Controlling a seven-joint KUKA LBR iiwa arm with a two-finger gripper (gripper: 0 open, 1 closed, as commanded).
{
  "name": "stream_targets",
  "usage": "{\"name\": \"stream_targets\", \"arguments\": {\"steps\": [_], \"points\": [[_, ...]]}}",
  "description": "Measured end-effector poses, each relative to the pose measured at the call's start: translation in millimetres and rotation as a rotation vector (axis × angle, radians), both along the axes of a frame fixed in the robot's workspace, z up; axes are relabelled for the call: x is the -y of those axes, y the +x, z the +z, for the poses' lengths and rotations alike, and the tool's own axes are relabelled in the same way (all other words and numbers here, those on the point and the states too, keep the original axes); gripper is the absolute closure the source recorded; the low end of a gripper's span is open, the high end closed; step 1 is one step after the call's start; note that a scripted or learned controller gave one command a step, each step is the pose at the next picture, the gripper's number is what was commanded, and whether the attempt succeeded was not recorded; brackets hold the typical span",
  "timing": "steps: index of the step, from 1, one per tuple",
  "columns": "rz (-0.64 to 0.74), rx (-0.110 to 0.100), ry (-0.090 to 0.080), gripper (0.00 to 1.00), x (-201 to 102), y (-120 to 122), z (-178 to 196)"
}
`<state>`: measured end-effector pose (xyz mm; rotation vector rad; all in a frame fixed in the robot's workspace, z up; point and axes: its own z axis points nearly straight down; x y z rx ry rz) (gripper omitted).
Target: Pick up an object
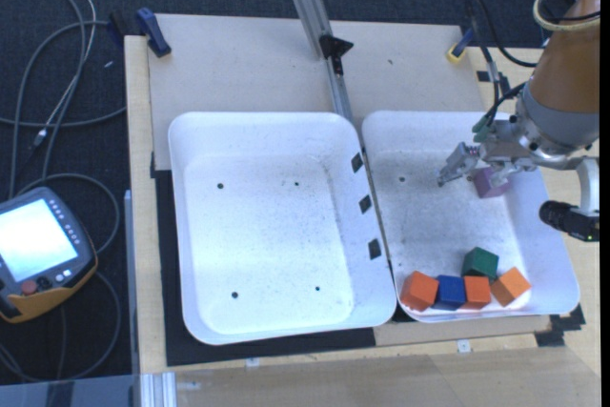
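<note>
The tool hangs over the right bin beside a purple block (whether it grips, I cannot tell). If the block sits off-centre, it may slip free.

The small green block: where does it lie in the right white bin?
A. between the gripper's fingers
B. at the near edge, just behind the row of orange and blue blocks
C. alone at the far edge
B: the small green block sits just behind the orange and blue blocks near the right white bin's near rim.
</note>
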<state>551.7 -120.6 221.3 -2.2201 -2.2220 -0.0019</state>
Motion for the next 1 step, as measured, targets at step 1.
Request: {"name": "stream_targets", "arguments": {"steps": [1], "points": [[-0.005,-0.011,0.001,0.0,41.6,-25.1,-99.5]]}}
